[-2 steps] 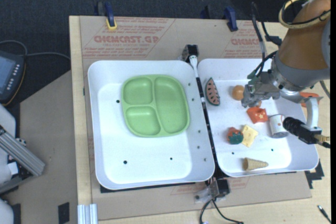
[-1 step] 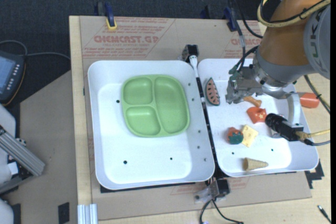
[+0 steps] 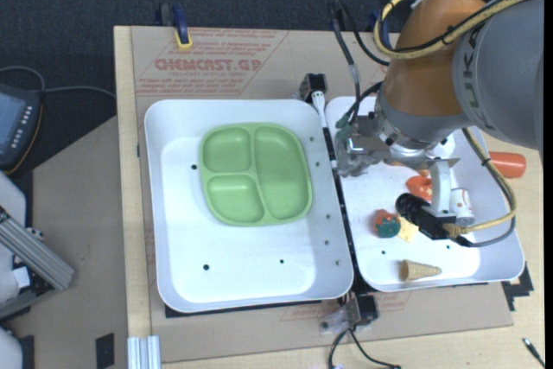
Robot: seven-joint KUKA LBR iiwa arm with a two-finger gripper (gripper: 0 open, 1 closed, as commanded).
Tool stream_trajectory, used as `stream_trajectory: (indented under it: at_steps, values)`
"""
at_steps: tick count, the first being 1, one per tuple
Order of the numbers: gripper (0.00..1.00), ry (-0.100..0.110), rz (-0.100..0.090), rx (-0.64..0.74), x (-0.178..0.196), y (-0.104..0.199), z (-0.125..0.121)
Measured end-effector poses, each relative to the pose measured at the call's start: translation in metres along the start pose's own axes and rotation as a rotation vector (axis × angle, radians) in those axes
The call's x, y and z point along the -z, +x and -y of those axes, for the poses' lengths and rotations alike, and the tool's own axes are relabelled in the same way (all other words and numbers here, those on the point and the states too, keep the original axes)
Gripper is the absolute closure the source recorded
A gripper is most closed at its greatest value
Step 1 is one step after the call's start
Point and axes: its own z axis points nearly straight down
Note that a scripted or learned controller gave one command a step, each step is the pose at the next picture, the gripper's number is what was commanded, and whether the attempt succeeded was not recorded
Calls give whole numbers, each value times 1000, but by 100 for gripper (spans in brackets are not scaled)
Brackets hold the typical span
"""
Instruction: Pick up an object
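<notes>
- The tan cone (image 3: 419,270) lies on its side by the near edge of the right bin (image 3: 484,268), its long axis running roughly left to right across the view. It is well apart from the gripper.
- A small orange-and-green toy (image 3: 386,225) sits just behind the cone and a little left, clear of anything else. I judge it the likeliest pick, as it lies toward the near side and slightly right of the gripper.
- An orange piece (image 3: 419,184) shows farther back, partly hidden under the wrist hardware, so its shape is unclear.
- The green divided plate (image 3: 257,173) rests flat in the left bin (image 3: 173,186), across the dividing walls from the gripper.
- An orange-red object (image 3: 507,162) lies at the right bin's right side, under the arm.
- The gripper (image 3: 352,149) hangs low at the right bin's left wall. I cannot tell whether it is released or clenched, and nothing visible is in its grasp.
</notes>
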Motion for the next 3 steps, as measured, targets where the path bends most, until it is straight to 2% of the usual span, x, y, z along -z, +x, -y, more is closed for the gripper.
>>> stream_trajectory:
  at_steps: [1,2,3]
  values:
    - [100,-5,1,-3,18,10,8]
    - [100,2,2,-5,0,10,8]
    - [100,0,2,-6,-2,4,6]
